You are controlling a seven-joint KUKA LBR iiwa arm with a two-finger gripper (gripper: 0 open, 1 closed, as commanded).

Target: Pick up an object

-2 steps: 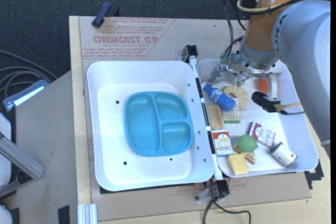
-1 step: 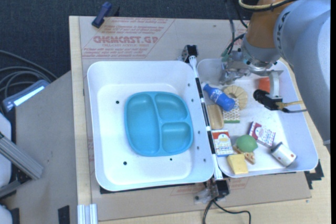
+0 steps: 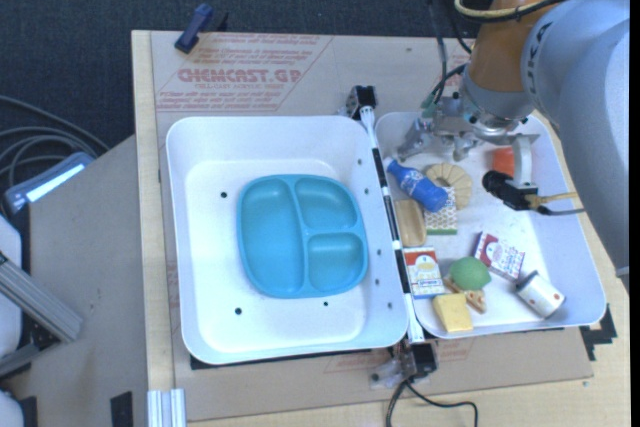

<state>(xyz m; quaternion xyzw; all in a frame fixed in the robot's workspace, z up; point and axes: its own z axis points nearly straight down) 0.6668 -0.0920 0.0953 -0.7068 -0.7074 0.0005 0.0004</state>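
- The arm [image 3: 585, 55], the biggest thing here, enters from 3 o'clock and hangs over the right bin's 12 o'clock end; if it descends steeply, I judge its bulk could press on the rim or the items beneath
- The right bin [image 3: 585, 287] holds every loose candidate, packed close, so a descent on one could shove its neighbours or wedge against the dividing wall
- The left bin [image 3: 190, 215] holds a blue divided plate [image 3: 300, 235], flat and wide, which looks a poor thing to pinch
- The gripper [image 3: 450, 133] sits at the right bin's 11 o'clock corner; I cannot tell whether it is open or closed, and nothing is visibly held
- The blue bottle [image 3: 415, 183], just towards 7 o'clock of the gripper, is the likeliest target; rounded and lying aslant, it could roll or squirt free
- The tan ridged disc [image 3: 452, 179] touches the bottle and may be caught with it
- The green ball [image 3: 468, 273], near 6 o'clock, would probably roll off if nudged
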